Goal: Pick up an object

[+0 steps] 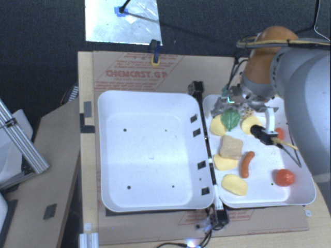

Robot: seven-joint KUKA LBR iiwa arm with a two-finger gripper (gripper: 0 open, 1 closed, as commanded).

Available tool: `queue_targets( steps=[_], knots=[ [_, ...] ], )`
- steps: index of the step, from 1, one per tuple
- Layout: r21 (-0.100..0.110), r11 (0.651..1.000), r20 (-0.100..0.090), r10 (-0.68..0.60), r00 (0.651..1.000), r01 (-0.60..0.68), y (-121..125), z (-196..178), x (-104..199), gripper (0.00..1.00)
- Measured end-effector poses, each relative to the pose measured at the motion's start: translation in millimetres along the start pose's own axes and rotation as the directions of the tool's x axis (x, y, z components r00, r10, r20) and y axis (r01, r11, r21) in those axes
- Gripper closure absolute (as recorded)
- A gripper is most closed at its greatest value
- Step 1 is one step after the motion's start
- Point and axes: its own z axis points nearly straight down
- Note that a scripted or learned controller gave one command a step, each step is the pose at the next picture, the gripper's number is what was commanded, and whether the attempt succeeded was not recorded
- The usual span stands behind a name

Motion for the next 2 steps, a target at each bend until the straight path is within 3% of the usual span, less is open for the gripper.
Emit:
queue_targets(
  steps=[1,2],
  knots=[
    [0.005,1.000,0.000,0.004,1.000,-0.004,-2.4,16.9,0.8,0.00],
    [0.001,1.000,0.001,0.002,1.000,-0.002,-1.0,5.6,0.8,1.00]
  ],
)
